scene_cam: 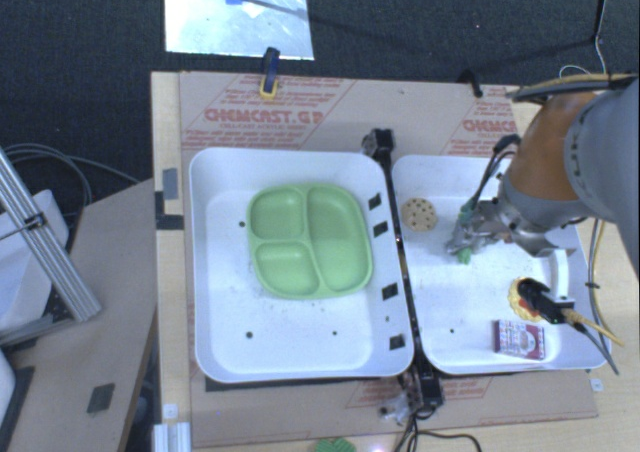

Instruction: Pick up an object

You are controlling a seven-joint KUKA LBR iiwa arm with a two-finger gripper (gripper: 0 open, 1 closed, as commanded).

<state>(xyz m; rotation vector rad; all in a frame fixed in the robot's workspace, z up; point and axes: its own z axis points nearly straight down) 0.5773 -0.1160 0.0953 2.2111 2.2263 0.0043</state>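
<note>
We see a small green object (464,256) in the right bin (440,312) at the tip of the tool (462,240), whose opening and hold we cannot tell, a tan perforated disc (418,212) nearby, a red packet (518,338) well apart, and a green divided plate (310,240) in the left bin (220,325).

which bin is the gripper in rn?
The right bin, with the tan disc and red box; the gripper hangs over its middle. The left bin holds the green plate.
</note>
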